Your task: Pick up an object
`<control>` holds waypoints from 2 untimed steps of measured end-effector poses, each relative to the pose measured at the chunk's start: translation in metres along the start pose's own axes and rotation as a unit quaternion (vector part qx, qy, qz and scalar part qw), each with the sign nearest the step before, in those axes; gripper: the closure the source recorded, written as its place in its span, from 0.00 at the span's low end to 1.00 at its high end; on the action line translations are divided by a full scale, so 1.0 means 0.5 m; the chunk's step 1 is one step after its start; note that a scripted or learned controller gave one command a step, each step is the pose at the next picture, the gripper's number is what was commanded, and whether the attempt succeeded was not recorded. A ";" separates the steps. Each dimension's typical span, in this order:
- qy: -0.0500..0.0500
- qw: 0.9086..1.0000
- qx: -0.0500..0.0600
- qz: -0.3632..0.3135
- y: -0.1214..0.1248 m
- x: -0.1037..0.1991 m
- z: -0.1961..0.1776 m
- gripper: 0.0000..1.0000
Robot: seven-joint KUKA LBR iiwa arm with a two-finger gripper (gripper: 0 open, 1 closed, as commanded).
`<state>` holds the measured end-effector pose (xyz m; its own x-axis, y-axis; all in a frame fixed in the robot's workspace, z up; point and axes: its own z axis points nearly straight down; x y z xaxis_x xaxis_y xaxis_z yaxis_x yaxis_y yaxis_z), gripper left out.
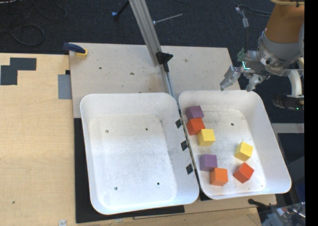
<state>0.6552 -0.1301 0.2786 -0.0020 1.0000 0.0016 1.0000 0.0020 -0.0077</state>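
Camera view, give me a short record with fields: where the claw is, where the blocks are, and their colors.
claw: open, nothing between its fingers, above the far edge of the right bin
right bin: six blocks
purple: two
orange: two
yellow: two
red-orange: one
left bin: white, beside the right bin

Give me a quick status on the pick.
Hand open, holding nothing, above right bin's far rim. Six blocks in that bin, untouched. Nothing in the way.
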 end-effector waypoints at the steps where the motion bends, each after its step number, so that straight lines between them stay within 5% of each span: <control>1: -0.001 1.000 -0.002 -0.001 0.001 0.001 -0.006 0.00; 2: 0.000 1.000 0.000 -0.002 0.003 0.010 0.082 0.00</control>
<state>0.6565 -0.1250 0.2374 -0.0057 1.0000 0.0007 1.0000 0.0057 -0.0071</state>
